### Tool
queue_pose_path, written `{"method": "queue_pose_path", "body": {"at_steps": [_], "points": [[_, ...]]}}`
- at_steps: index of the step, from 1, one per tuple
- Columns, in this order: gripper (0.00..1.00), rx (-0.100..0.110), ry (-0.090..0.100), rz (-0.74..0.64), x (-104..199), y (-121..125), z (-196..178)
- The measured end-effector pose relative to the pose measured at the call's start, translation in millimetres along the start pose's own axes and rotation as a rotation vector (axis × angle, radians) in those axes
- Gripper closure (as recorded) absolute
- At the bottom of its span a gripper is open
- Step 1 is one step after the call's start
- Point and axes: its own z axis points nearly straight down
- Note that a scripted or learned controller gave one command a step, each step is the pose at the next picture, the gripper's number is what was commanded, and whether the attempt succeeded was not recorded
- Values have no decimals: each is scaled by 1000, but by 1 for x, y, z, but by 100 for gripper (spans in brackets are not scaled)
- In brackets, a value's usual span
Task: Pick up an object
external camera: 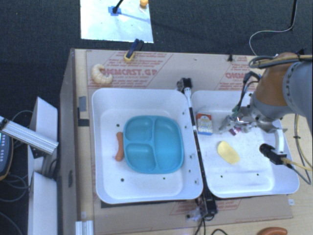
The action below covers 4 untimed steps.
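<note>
Gripper (236,126), grip unreadable, beside yellow piece (228,152) in right bin (283,182): we should centre over it before descending.

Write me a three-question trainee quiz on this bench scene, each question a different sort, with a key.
1. True or false: the blue divided plate lies in the left bin.
2. Multiple choice: what lies beside the plate, on its left? A) a yellow chip B) an orange sausage C) a small carton
3. Fill in: the gripper is over the ____ bin, near the small carton.

Key
1. True.
2. B, the orange sausage. The yellow chip and the carton lie in the right bin.
3. Right.
</note>
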Motion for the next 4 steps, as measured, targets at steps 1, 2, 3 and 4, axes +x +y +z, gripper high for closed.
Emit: {"method": "queue_pose_path", "body": {"at_steps": [1, 2, 3, 4], "points": [[0, -1, 0, 0, -3, 7, 0], [100, -4, -1, -1, -3, 8, -11], [0, -4, -1, -1, -3, 8, -11], [0, 0, -1, 0, -31, 55, 0]]}}
